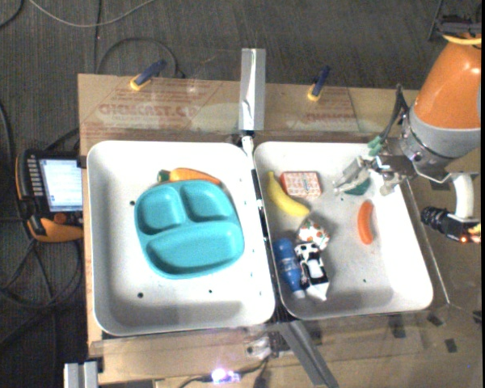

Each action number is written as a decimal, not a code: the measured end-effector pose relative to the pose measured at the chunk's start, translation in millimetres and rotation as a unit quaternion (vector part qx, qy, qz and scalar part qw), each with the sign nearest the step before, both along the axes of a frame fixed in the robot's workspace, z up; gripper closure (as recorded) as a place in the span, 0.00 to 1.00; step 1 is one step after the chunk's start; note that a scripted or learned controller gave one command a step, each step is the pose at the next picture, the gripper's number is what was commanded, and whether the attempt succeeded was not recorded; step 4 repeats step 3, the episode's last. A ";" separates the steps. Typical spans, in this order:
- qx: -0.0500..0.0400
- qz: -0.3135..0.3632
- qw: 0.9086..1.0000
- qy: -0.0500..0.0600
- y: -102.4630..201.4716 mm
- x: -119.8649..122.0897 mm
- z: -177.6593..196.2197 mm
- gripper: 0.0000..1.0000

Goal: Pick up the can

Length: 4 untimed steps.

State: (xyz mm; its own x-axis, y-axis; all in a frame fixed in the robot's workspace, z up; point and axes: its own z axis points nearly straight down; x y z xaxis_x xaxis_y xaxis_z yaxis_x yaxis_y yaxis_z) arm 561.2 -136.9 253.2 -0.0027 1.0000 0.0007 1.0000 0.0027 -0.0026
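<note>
while the can (288,266) lies apart, the end effector (357,176) hovers spread wide, holding nothing.

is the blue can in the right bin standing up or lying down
Lying down. The blue can shows its long side, stretched along the right bin floor beside the black-and-white toy.
</note>
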 end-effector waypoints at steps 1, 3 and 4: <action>0.000 -0.053 0.999 -0.001 22.9 -3.2 -144.3 0.00; -0.003 -0.219 0.976 0.000 85.4 44.3 -7.2 1.00; -0.003 -0.219 0.976 0.000 85.4 44.3 -7.2 1.00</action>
